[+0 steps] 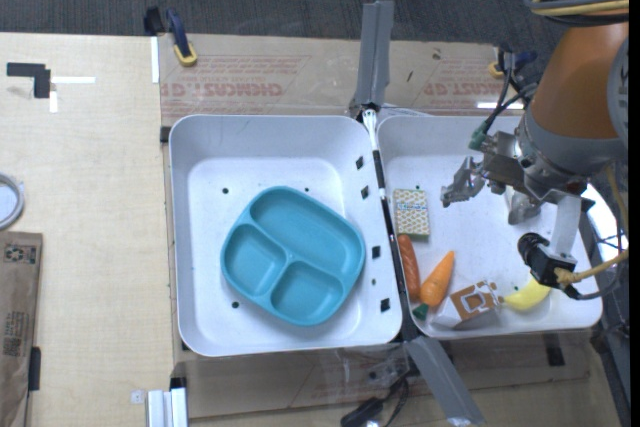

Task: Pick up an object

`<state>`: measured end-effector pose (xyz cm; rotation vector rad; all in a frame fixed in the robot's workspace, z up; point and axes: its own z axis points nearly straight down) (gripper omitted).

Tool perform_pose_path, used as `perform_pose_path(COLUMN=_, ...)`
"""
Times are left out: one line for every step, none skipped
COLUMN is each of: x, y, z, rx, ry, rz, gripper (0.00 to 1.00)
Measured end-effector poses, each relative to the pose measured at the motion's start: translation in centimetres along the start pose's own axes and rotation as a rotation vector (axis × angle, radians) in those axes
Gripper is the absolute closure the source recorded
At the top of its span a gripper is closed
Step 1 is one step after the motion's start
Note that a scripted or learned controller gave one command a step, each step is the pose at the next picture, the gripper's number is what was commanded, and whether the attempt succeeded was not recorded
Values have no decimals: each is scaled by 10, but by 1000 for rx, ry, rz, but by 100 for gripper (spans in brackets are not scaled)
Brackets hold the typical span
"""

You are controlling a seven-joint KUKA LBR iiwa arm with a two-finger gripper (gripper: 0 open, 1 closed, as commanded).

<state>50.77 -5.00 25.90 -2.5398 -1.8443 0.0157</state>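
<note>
Camera view shows the end effector (462, 187) hovering over the right bin (590, 320); its state cannot be told. Carrot (437, 278) lies near the front wall, ungrasped; next comes descent onto it.

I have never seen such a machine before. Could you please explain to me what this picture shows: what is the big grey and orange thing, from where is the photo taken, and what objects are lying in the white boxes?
The photo comes from one fixed camera above the bench, looking down at a slant. The grey and orange thing is a robot arm reaching in from the right. Its gripper, a two-finger claw, hangs over the right bin; nothing shows between its fingers. That bin contains a checked sponge, an orange sausage-like stick, a toy carrot, a small box and a banana. The left bin contains a blue divided plate. The arm is supposed to pick up one object.
</note>
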Motion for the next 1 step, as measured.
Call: perform_pose_path(x=-56, y=3, z=100, rx=2, ry=3, rz=-91, gripper=0)
